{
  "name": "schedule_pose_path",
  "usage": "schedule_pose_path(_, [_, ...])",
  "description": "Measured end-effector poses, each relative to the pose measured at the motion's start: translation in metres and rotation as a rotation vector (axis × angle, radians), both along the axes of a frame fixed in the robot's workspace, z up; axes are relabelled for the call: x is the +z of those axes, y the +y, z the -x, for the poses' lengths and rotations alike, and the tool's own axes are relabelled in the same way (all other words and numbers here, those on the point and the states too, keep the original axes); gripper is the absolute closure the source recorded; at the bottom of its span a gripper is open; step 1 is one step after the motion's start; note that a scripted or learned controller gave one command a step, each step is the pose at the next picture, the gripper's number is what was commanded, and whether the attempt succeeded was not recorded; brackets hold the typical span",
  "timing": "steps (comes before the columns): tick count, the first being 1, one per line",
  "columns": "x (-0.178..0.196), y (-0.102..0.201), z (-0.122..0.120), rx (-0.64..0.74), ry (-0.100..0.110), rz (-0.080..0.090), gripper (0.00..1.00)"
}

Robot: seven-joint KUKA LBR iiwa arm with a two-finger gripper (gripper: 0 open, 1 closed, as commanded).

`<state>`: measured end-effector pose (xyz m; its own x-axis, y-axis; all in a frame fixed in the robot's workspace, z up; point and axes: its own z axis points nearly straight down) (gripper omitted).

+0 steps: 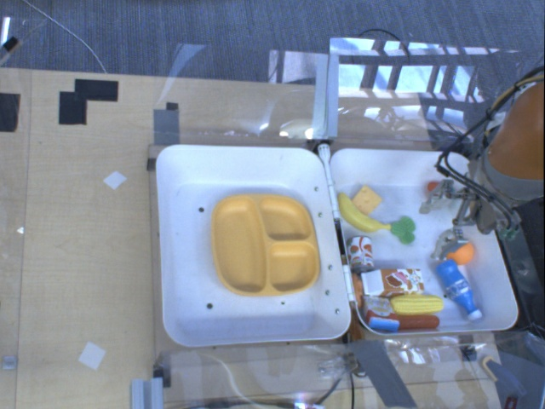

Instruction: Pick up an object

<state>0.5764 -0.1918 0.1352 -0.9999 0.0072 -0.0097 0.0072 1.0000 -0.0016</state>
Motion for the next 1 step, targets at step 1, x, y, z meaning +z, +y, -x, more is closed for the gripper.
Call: schedule_pose_path(1, [-0.0405,0.0442,-0.0690,-0.111,-0.012,-0.002,0.00])
